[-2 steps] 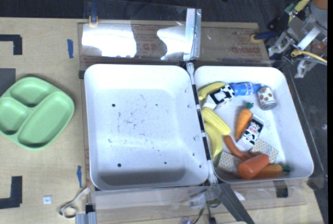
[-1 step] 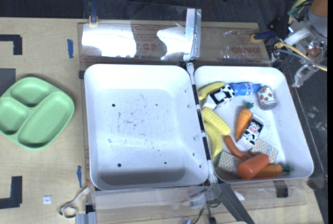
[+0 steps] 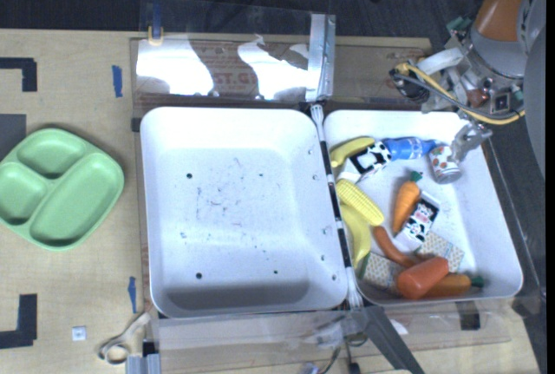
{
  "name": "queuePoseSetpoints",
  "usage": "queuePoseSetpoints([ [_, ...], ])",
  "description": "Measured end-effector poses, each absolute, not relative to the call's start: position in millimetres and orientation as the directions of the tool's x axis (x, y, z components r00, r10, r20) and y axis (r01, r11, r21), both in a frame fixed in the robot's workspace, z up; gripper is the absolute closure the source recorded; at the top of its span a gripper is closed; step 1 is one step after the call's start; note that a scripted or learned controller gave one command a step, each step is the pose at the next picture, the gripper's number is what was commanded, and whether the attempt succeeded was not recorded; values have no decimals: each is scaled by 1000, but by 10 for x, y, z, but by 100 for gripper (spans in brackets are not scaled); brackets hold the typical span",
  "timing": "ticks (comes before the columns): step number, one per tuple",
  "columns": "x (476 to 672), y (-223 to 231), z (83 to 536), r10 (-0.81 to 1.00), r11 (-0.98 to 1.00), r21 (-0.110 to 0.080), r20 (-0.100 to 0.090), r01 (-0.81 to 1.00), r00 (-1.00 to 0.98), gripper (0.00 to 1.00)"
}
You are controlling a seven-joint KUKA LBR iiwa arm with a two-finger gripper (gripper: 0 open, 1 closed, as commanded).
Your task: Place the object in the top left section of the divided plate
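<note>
Reaching in from three o'clock, the grey two-finger gripper [image 3: 468,138] hung over the right shallow white bin [image 3: 503,233]; how far it stood open could not be told. No writing was legible. At nine o'clock, the glossy pale-green divided plastic plate [image 3: 56,187] lay on the tan wooden bench [image 3: 69,86]. An orange toy carrot [image 3: 404,203] lay among the bin's clutter, beside the left scuffed white bin [image 3: 234,199].

Bright overhead light, glare on clear panel [image 3: 234,60]
</note>
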State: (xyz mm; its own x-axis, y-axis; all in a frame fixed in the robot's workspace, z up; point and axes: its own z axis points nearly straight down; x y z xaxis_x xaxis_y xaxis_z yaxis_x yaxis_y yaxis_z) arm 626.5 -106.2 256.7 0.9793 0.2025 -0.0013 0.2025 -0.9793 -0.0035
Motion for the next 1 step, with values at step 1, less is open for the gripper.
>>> queuePoseSetpoints([
  [1,6125,-858,2313,200,-980,-3,-2,200,980,0],
])
